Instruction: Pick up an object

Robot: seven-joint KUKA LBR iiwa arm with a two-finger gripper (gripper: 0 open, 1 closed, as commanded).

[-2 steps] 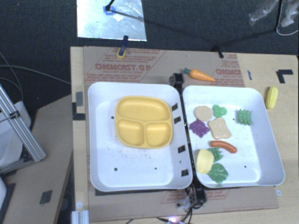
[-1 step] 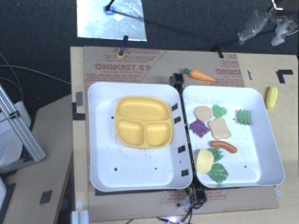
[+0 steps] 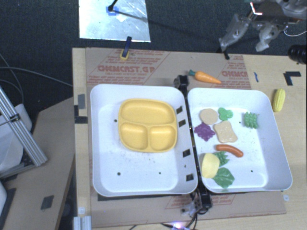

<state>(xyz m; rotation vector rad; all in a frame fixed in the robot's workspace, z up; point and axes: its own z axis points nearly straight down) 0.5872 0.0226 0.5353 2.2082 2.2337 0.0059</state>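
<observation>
Gripper [image 3: 245,36] hangs high at far right, beyond both bins, fingers spread and holding nothing; judged parked clear so the camera sees the stock. Candidate objects lie loose in the right bin [image 3: 273,128]: sausage [image 3: 230,150], bread slice [image 3: 225,132], lemon [image 3: 210,165]. The yellow tray [image 3: 146,125] sits in the left bin [image 3: 105,171]. A carrot [image 3: 205,76] lies outside, just beyond the bins.

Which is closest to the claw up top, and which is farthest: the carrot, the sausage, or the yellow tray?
From the claw:
1. Carrot, on the cardboard just behind the bins.
2. Sausage, in the right bin, toward its front.
3. Yellow tray, in the left bin.
</observation>
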